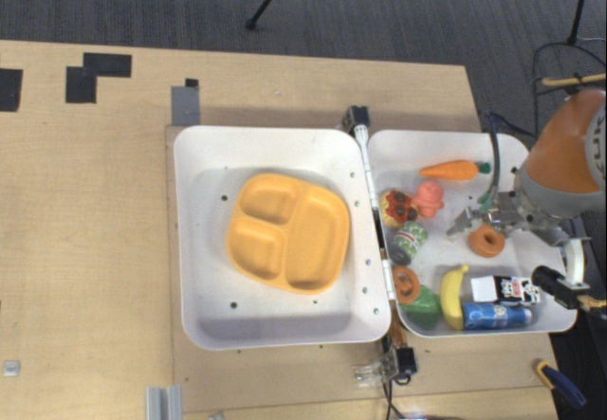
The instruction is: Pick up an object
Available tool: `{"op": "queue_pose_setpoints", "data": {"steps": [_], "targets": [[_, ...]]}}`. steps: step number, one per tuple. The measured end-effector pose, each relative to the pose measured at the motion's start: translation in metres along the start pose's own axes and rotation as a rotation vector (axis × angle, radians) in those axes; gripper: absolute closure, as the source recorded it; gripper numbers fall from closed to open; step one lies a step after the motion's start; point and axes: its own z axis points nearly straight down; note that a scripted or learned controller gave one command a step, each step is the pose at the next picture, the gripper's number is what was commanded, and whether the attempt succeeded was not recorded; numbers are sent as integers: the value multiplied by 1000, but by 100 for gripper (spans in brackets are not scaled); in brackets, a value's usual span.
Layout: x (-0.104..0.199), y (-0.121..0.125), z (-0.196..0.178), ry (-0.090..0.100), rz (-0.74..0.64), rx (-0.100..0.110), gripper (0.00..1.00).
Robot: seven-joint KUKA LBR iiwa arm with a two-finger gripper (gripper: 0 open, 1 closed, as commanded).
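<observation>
Right bin (432, 148): carrot (450, 170), banana (451, 295), orange ring (487, 241) beneath claw (484, 216); claw's grip state cannot be told. Left bin (204, 219): yellow divided plate (287, 230).

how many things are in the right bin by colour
orange: 3, carrot, ring, small disc
pink: 1
yellow: 1, banana
green: 2
blue: 1 can
red mixed: 1
white: 1 box
total: 10

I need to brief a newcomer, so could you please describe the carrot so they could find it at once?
Look in the right-hand white bin, along its far edge. The carrot lies there on its side: long, tapered, orange, with a green tip, unlike the round toys nearer the front.
</observation>
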Motion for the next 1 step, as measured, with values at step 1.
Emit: {"op": "queue_pose_setpoints", "data": {"steps": [1], "targets": [[0, 2, -11, 0, -3, -4, 100]]}}
